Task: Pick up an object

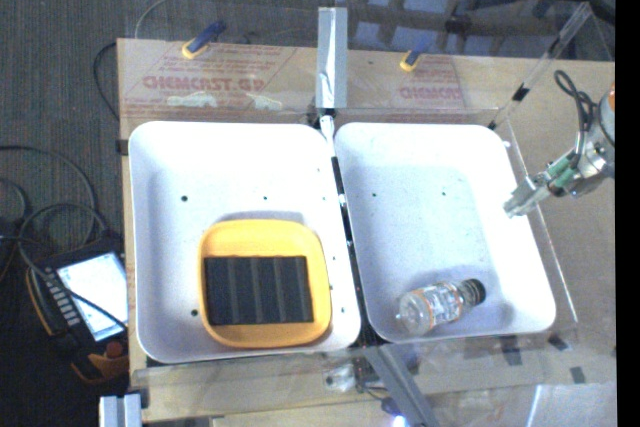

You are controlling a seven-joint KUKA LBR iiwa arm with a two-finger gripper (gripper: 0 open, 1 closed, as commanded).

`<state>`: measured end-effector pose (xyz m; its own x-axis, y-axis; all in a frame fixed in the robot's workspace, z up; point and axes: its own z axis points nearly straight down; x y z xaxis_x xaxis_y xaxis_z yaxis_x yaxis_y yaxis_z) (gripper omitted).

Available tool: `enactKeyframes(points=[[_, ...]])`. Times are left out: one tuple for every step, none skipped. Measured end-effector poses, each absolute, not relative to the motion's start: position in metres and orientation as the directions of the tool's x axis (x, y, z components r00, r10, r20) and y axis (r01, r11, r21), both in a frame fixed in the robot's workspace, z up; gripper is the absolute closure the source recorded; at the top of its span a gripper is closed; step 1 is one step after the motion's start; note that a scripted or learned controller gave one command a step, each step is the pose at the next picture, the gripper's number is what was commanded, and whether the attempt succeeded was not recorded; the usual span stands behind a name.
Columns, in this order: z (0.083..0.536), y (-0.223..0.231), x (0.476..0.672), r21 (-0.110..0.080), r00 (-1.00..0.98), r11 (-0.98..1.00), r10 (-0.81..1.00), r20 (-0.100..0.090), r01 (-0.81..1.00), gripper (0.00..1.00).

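End effector [522,200]: hangs over the right rim of the right bin [430,150], near the counter's right edge, with nothing between its tips. I cannot tell from here whether it is apart or together — too small and slanted.

Bottle [440,305]: clear plastic with a dark cap, lying on its side in the right bin's near-right corner, close to the near wall. Well apart from the end effector.

Yellow tray [266,287]: rounded, with a dark ribbed insert, flat in the left bin [175,155] toward its near edge. Far from the arm.

Likely target: the bottle, I judge, being the nearer reach.

Risk, rolling: a round body on its side could spin or skid away if the tips land off its axis.

Risk, wall: the bottle sits tight to the corner — a descent there may clip the bin's near or right wall and leave no room for one tip.

Risk, transparency: a clear body reads poorly from above, so I expect an offset approach and a close on air.

Risk, tray: wide and low, probably too broad to span, so a try there would slide off its rim.
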<state>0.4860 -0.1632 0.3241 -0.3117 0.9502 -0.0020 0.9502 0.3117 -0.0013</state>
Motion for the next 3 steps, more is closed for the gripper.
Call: enactKeyframes(points=[[0.345, -0.081, 0.508, -0.002, -0.044, 0.044, 0.999, -0.001, 0.999, 1.0], [0.379, -0.07, 0.499, 0.001, 0.337, -0.337, 0.942, -0.003, 0.942, 1.0], [0.364, -0.019, 0.49, -0.001, 0.639, -0.639, 0.77, -0.003, 0.77, 1.0]])
